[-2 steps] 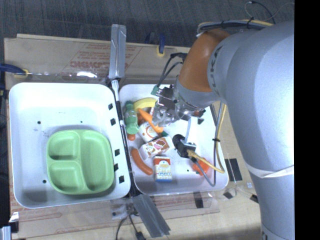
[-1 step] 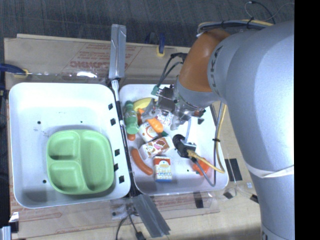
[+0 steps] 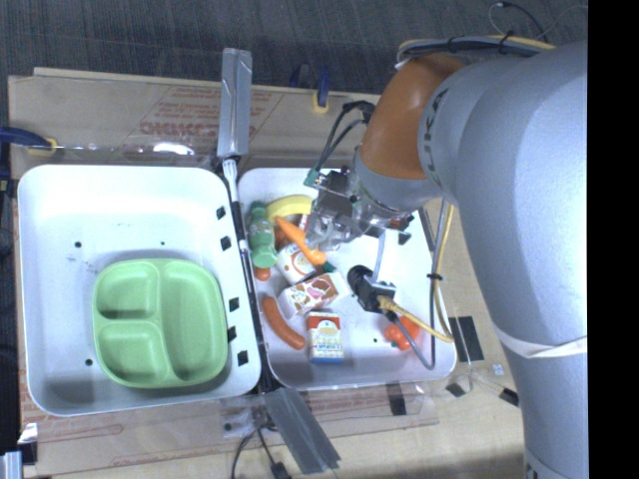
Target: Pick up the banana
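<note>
Even, fairly bright overhead light. White bins (image 3: 60, 267) glare slightly, left of the fingers. Soft shadow under the arm (image 3: 519, 168) across right bin. Image grainy, small items beneath the fingers blurred.

The claw (image 3: 324, 230) covers the right end of the banana (image 3: 288, 207), its own fingers blurred beyond telling.

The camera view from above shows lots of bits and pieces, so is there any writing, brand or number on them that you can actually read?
"KU", partial grey letters on the side of the arm, cut off by its curve.
Red print on the cardboard sheet behind the bins: too blurred to read.
Small carton in the right bin: printed label, too small to read.
Two packets beside it: pictures and print, unreadable.
</note>
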`<state>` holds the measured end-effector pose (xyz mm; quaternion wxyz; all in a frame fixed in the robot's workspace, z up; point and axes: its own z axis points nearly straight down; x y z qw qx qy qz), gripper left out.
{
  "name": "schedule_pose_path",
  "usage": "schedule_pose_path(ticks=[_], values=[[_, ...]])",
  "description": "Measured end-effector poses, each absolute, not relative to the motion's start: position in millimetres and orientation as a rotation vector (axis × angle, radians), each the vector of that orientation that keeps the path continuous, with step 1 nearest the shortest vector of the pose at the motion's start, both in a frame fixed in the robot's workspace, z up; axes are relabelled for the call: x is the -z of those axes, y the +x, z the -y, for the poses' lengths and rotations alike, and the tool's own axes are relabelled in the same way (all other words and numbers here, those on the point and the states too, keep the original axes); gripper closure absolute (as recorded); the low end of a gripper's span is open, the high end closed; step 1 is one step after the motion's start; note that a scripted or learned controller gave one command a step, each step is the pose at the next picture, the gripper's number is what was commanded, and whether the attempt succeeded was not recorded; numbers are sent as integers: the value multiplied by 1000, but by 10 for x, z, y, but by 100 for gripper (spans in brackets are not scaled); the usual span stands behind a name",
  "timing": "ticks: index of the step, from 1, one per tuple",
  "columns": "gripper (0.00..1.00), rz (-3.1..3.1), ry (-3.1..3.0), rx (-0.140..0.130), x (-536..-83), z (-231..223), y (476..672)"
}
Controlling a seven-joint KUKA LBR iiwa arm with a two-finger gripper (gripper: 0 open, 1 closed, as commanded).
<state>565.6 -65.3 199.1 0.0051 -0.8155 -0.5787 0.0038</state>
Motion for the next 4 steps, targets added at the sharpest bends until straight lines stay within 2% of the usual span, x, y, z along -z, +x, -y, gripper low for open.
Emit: schedule_pose_path(ticks=[1,2,3,4], values=[[0,1812,-2554,-12,-1991,653,5655],[0,1833,-2546,-9,-1906,10,5114],[100,1834,-2543,-12,-1996,15,5116],[0,1835,-2543,-12,-1996,15,5116]])
